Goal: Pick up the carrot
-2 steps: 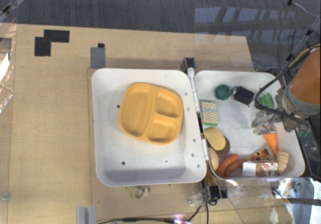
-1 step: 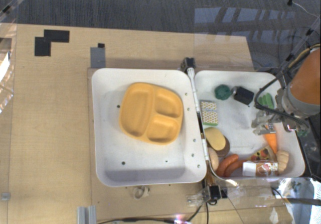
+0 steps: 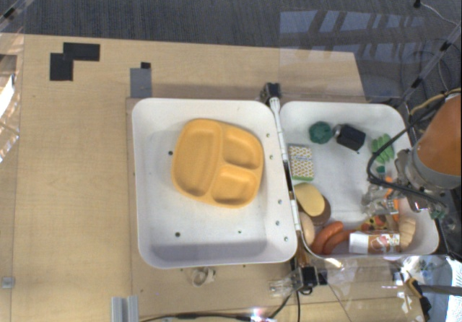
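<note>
The arm's orange-banded wrist [image 3: 440,144] hangs over the right edge of the right bin [image 3: 328,112]. Below it the gripper [image 3: 382,201] reaches down into the bin's lower right part. Small orange patches that may be the carrot [image 3: 390,182] show right beside the gripper, mostly hidden by it. I cannot tell whether the gripper touches or holds that orange thing.
The right bin also holds a dark green lump [image 3: 322,131], a black block [image 3: 351,137], a bright green item [image 3: 382,146], a patterned card [image 3: 301,162], a tan round item [image 3: 311,200], a red sausage [image 3: 329,236] and a bottle [image 3: 374,242]. A yellow divided plate [image 3: 216,162] lies in the left bin [image 3: 148,190].
</note>
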### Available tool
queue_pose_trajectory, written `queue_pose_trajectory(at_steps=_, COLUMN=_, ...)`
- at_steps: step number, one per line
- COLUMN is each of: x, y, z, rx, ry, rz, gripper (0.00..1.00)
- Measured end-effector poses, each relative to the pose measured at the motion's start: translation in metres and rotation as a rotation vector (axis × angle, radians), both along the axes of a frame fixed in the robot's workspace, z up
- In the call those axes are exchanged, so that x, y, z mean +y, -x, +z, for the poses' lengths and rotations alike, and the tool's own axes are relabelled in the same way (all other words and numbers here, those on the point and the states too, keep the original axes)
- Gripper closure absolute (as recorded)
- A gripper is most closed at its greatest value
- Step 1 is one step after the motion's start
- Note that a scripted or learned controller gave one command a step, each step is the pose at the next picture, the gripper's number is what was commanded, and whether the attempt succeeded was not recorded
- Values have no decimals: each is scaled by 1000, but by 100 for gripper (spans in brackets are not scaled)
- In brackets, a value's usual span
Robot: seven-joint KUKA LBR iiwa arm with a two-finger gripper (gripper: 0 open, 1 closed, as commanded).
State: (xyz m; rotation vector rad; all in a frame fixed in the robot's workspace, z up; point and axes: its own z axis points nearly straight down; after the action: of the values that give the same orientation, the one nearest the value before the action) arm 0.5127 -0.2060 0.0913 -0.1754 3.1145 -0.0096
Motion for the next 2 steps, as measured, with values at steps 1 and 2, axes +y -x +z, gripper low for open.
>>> queue_pose_trajectory(at_steps=1, x=1, y=-97, z=125, rx=-8, ry=3, rz=32, gripper=0)
queue_pose_trajectory(at_steps=2, x=0, y=-67, z=-1, rx=7, ry=3, rz=299, gripper=0)
